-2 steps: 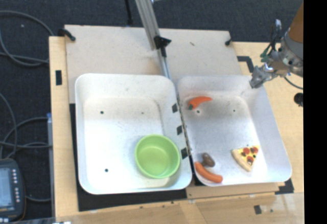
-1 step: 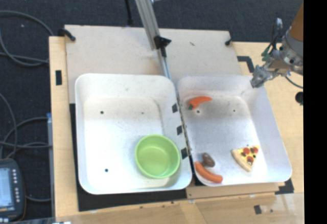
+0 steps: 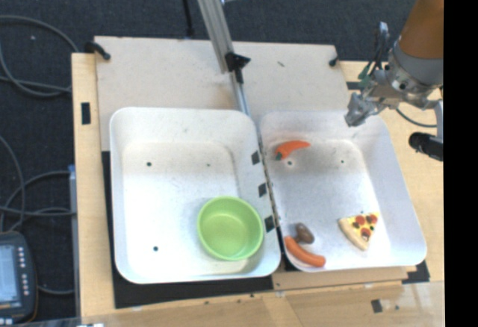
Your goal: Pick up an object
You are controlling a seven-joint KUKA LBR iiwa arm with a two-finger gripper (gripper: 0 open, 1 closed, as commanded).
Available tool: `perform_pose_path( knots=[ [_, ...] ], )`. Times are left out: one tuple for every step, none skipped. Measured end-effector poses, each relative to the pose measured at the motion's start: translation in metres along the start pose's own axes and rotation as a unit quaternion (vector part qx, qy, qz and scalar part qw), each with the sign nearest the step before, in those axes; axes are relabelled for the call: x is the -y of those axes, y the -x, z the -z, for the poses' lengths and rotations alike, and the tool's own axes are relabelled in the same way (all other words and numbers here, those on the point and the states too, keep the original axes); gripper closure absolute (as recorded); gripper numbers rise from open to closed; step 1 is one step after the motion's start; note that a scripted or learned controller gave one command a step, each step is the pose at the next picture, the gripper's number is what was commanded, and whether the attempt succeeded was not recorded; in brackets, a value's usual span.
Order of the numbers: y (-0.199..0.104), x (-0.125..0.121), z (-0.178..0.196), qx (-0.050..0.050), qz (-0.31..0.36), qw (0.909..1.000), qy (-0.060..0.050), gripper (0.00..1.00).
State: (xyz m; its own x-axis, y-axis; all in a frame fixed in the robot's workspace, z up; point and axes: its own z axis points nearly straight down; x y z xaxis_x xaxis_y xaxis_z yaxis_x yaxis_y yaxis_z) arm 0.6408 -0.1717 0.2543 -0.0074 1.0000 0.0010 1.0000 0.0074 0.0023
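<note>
End effector (image 3: 357,113) observed at the upper right of the frame, above the upper right corner of the right bin (image 3: 396,191); nothing is seen between its tips, and whether it is released or clenched cannot be told at this resolution. Nearest candidate: the orange carrot-like toy (image 3: 291,147), lying in the upper left part of the right bin, to the left of and slightly below the end effector in the frame; its long axis runs roughly left to right, with a slight tilt. Other contents of the right bin: a pizza slice toy (image 3: 359,230) at lower right; a small brown item (image 3: 304,232) and an orange sausage-like toy (image 3: 305,253) at the lower left edge, near each other. Left bin (image 3: 149,146): one green bowl (image 3: 230,228), upright, at its lower right. Judgement: no object yet secured; approach pending.
</note>
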Motion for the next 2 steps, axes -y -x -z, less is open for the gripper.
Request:
perform_pose_path(
  knots=[
    [-0.053, 0.000, 0.007, 0.000, 0.000, 1.0000, 0.000, 1.00],
    [-0.105, 0.008, 0.014, -0.001, 0.000, 1.0000, 0.000, 1.00]
  ],
)
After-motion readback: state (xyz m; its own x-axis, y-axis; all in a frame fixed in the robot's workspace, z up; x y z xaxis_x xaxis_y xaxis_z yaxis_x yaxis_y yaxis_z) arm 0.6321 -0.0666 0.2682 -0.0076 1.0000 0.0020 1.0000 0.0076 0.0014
